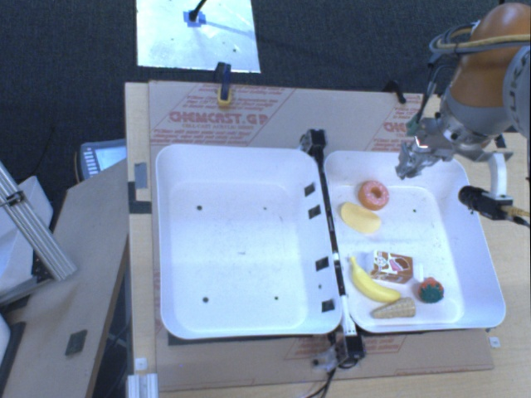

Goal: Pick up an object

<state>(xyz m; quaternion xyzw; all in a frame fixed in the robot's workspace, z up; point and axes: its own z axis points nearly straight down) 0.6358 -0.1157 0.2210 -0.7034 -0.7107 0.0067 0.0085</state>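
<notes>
Banana [371,282] lengthwise along the divider

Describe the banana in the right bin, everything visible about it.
The banana is a small, smooth, bright yellow toy, plastic by its sheen, curved like a crescent. It lies flat on the floor of the right bin, near the divider between the bins, running from upper left to lower right with its curve bowed toward the divider. Its right end sits against or just under the small carton; the pale wedge lies just below it. Whether they touch is unclear.
</notes>
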